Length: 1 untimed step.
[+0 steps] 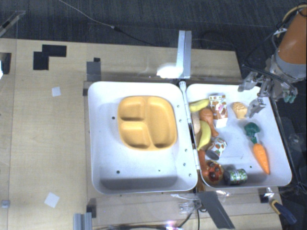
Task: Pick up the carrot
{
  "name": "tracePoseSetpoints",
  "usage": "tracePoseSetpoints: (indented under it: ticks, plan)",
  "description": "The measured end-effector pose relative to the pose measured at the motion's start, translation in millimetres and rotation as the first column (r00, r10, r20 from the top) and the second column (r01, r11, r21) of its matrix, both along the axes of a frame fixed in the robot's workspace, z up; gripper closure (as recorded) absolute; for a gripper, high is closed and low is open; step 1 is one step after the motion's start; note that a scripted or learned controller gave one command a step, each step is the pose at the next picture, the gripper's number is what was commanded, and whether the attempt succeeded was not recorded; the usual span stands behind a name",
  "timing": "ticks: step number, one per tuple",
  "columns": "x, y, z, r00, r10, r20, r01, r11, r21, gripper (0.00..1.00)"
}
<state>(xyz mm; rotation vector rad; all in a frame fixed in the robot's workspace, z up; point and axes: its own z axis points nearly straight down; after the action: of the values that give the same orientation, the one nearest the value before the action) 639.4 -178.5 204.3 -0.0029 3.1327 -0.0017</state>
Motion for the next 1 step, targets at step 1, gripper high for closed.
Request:
tracePoseSetpoints:
  ticks: [1]
  plan:
    - [-51.5,-27.9,-114.6,0.996,0.088,0.006,-0.088,0.996,-0.004,0.00]
